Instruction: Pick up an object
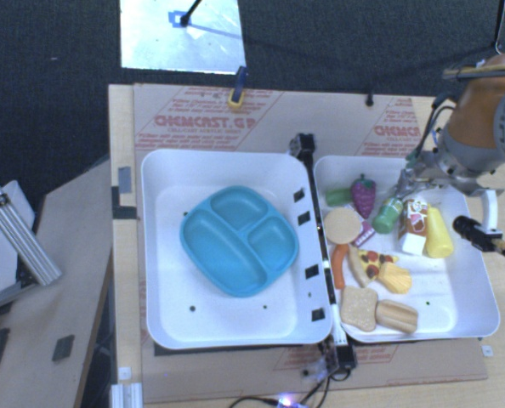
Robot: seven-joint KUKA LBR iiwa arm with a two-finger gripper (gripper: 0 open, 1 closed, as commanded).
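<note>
Over the right bin (482, 317), gripper (408, 185), finger state indiscernible, nears green bottle (388, 214): likely light, stiff, slippery; grasp mid-body.

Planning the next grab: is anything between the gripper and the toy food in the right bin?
Nothing visible blocks it. The gripper is low over the right bin, right beside the green bottle and the yellow bottle, with the food packed closely around them.
</note>
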